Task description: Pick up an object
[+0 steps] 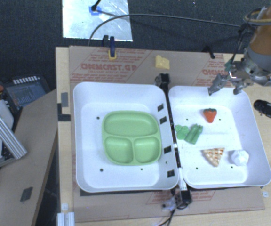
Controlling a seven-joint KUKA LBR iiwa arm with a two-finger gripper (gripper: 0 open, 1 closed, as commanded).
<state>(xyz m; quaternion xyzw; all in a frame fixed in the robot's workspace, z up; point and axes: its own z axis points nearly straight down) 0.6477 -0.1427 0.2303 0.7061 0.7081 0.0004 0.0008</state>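
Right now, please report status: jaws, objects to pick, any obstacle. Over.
Gripper above right bin's far edge, jaws open, holding nothing. Strawberry, green vegetable, waffle piece, white object lying untouched in the right bin. Nothing blocking them.

Dark carpet floor (22,27); tan bench (36,126).

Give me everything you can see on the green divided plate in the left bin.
The green divided plate is pale green, looks like matte plastic, a rounded rectangle with three compartments: one wide along the far side, two smaller along the near side. All look bare. It lies flat, about centred on the left bin floor, touching nothing else. The gripper is over the other bin's far edge.
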